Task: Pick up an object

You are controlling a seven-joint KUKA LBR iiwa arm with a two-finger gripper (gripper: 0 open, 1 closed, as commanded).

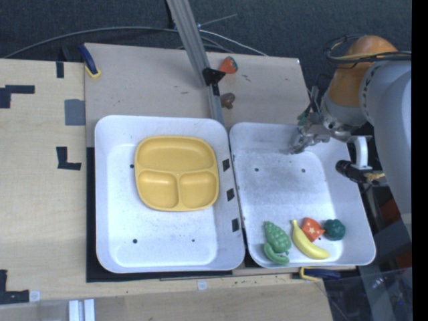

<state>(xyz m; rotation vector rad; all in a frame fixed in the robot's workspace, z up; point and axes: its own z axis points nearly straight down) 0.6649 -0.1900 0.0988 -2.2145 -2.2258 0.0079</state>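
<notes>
Small toy foods lie bunched in the near corner of the right bin [281, 172]: a green bumpy vegetable [275, 241], a yellow banana [307, 242], a red-orange piece [311, 228] and a dark green piece [334, 229]. My gripper [300, 141] hangs over the far right corner of that bin, well away from the toys, with nothing seen between its fingers. The grey arm with its orange band [354, 72] comes in from the right.
The left bin [110, 199] holds a yellow divided plate [176, 172]. A slanted metal pole [190, 35] rises behind the bins, with a small orange clip [229, 64] beside it. A blue-yellow clamp [89, 61] sits at the bench's far left.
</notes>
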